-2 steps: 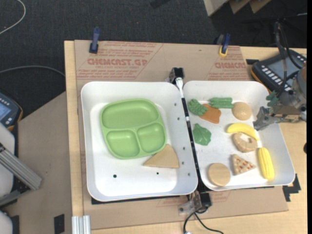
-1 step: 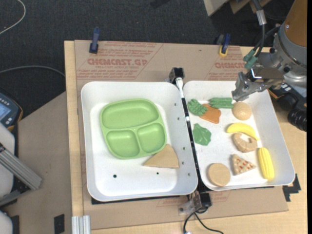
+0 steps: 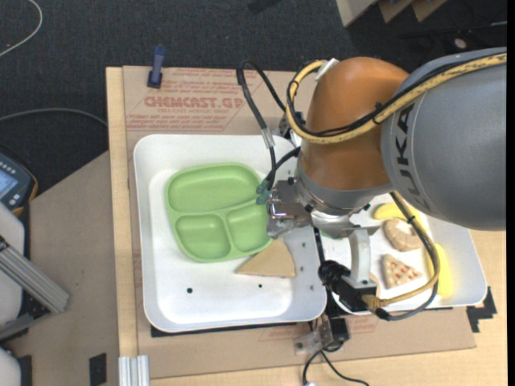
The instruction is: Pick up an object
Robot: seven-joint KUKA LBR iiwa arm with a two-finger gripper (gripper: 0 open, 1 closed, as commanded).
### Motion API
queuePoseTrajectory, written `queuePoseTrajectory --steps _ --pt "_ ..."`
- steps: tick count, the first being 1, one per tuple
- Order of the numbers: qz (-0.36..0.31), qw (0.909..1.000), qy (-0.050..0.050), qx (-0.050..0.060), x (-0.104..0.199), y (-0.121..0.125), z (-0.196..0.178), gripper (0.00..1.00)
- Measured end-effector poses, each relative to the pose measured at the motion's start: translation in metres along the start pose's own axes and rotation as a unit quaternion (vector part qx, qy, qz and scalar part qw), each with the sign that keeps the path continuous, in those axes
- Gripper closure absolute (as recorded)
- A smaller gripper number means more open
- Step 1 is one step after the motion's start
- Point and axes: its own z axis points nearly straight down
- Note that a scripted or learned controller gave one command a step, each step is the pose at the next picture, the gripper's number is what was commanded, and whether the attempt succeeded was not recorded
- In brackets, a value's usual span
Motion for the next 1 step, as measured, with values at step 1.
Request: queuePoseTrajectory --steps 1 --pt "0.005 0.9999 0.000 -0.010 -0.0059 0.0037 -0.0192 1.00"
